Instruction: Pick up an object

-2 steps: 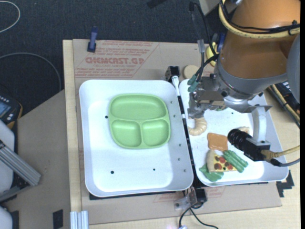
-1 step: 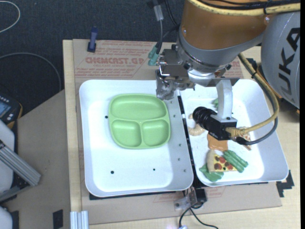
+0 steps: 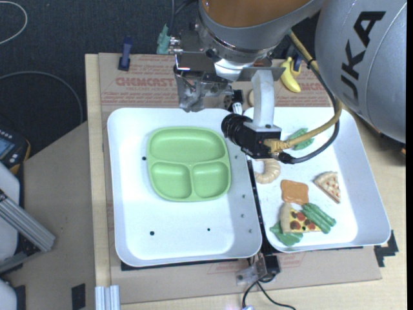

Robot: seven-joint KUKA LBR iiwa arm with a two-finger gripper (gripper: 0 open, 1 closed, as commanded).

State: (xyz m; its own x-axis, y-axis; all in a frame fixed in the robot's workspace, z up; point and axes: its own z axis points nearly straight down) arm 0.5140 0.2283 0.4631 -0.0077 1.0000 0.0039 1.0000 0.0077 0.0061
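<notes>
Beside gripper (image 3: 193, 99), glossy three-compartment green tray (image 3: 189, 163)

A: What is cut off or covered here?
B: The arm (image 3: 271, 11) runs out past the top and right edges. Its gripper (image 3: 193, 95) is a blurred grey tangle; I cannot tell how the fingers stand.
A: And in the bins?
B: A pale curved piece (image 3: 268, 171) lies partly under the black cable fitting (image 3: 248, 134).
</notes>
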